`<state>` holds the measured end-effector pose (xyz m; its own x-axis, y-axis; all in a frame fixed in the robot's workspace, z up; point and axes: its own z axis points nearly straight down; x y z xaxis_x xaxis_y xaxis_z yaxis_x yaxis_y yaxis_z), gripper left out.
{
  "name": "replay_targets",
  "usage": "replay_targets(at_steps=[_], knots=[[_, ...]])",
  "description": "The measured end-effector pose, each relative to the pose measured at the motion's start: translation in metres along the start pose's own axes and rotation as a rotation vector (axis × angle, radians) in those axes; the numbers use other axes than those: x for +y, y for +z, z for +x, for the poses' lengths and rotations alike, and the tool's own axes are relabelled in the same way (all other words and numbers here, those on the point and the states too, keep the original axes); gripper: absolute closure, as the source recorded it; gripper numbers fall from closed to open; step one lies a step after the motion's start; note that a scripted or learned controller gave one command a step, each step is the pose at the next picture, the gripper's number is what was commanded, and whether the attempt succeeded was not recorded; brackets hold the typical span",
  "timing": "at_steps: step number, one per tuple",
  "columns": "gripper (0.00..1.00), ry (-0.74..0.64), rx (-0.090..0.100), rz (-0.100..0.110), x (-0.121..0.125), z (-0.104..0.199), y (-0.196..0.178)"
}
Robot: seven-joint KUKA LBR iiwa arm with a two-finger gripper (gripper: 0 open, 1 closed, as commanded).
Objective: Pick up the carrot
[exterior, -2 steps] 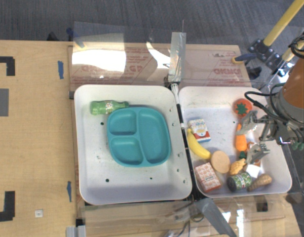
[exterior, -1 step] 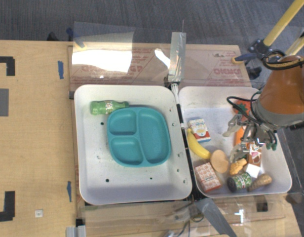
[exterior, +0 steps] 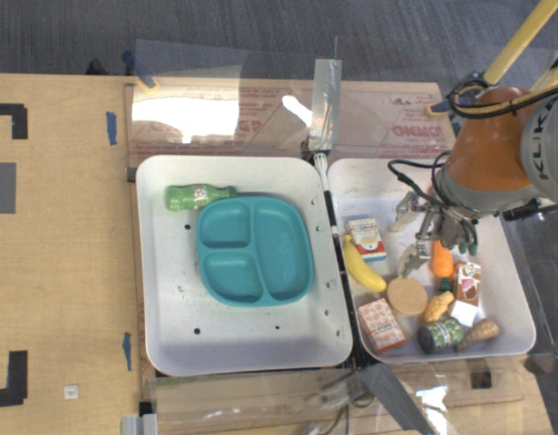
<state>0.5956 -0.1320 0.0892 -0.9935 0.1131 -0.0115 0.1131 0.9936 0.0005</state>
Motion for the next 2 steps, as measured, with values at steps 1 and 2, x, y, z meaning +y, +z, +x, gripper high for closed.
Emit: replay_targets(at_steps=[1,2], knots=[[1.0,-0.002,-0.016,0.001,0.001,-0.005,-0.015],[1.0,-0.096,-0.011,0.003,-0.012,-0.032,-0.167]])
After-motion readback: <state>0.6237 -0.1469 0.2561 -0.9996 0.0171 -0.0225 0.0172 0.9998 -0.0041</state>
